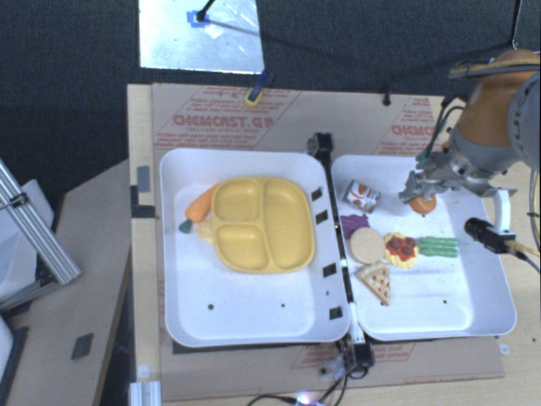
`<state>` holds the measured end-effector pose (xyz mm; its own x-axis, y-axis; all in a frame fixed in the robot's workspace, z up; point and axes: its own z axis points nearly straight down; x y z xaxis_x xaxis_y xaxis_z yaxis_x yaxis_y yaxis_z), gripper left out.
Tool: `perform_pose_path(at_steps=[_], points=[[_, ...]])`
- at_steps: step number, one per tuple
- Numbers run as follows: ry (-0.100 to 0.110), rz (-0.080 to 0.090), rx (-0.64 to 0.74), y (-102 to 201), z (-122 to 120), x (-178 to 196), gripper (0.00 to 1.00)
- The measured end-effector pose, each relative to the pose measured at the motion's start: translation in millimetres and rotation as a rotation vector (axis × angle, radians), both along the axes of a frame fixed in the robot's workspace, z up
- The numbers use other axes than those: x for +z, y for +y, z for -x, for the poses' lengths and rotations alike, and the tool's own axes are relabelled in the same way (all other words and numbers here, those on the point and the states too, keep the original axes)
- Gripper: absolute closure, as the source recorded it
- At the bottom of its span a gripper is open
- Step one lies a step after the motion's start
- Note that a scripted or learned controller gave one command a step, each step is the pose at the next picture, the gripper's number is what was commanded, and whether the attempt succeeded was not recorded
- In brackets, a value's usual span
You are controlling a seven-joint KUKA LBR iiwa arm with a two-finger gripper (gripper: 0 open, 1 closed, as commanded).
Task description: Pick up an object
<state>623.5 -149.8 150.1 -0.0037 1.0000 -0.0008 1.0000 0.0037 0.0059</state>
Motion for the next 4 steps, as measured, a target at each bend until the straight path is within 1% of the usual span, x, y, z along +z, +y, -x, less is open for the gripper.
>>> perform_pose_path(at_steps=[1, 2, 3, 4], points=[[-0.003, 0.001, 0.001, 5, 4, 61, 1.00], [0.002, 0.000, 0.001, 5, 3, 76, 1.00], [0.005, -0.003, 0.005, 58, 24, 85, 1.00], [0.007, -0.003, 0.006, 113, 48, 72, 1.00]])
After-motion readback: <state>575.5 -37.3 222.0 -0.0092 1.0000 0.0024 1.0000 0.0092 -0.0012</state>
